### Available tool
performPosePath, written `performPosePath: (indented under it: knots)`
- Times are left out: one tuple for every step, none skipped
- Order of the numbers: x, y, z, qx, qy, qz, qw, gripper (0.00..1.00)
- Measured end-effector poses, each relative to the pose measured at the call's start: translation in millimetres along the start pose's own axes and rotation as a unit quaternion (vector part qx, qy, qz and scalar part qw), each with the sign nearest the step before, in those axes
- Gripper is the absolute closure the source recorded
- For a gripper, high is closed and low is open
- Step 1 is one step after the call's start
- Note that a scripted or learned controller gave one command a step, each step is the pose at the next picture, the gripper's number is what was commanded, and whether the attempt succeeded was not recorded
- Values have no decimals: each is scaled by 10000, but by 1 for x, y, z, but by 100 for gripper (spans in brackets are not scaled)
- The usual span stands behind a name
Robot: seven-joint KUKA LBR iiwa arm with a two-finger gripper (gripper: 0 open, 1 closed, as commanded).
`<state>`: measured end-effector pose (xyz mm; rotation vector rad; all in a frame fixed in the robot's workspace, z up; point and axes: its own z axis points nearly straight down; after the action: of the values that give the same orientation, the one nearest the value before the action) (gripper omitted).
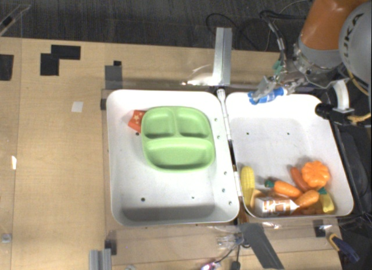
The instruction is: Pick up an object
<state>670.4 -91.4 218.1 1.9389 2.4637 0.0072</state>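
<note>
Pincer (pixel 278 82) over the far rim of the right bin (pixel 273 141), at the end of the arm (pixel 332 25) coming in from the upper right. Open or closed: cannot tell, with cables and wrist parts crowding the tip. Just left of the pincer and touching its tip, a small blue object (pixel 264 95), lying across the same far rim; gripped or merely resting there, cannot tell.

Directly toward the near side from the pincer, a wide stretch of bare white bin floor. Beyond that stretch, well apart from the pincer, toy food packed along the near rim:
- corn cob (pixel 248 180) against the near-left wall
- two carrots (pixel 286 188), one crossing toward the right
- small orange pumpkin (pixel 315 173) near the right wall
- labelled bottle (pixel 278 206) on its side, tight to the near edge

Far to the left of the pincer, past the central divider, the left bin (pixel 125 170) with a green divided plate (pixel 177 137) in its far half. Red packet (pixel 136 121) tucked under the plate's far-left edge. Bare floor along that bin's near side and left wall.
</note>
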Motion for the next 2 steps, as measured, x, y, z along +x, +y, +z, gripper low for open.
performPosePath:
  knots:
    - [63,-41,-1,12,8,326,9995,100]
    - [108,-81,-26,28,10,1720,9851,100]
